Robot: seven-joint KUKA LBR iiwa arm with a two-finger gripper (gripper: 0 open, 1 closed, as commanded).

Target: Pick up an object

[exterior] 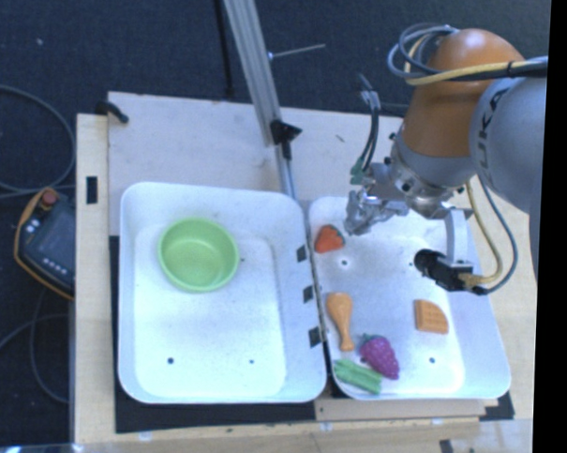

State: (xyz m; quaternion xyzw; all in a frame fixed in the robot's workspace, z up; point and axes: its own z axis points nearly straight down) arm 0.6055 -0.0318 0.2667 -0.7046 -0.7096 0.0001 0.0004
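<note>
The arm [477, 98] reached in from the right and hung low over the right-hand bin [474, 370], wrist tilted down toward the bin's upper left corner, which looked like a descent aimed at whatever lay there. The left-hand bin [211, 377] sat well away from the jaws, across the divide, and carried the green bowl [199, 254]; nothing about the arm's pose suggested interest in it.

The gripper [362, 218] was seen from above and behind, so how far the jaws stood apart could not be told. Nothing showed between them.

Just beside the jaws, down and to the left, lay the red-orange piece [329, 238], tucked against the bin wall; it seemed the likeliest target, though that corner position would crowd one finger. Farther below the jaws lay the tan drumstick-shaped toy [340, 318], then the purple grape bunch [380, 355] and the green vegetable [357, 375] near the bottom rim. Off to the lower right of the jaws sat the orange wedge [431, 316], well apart.
</note>
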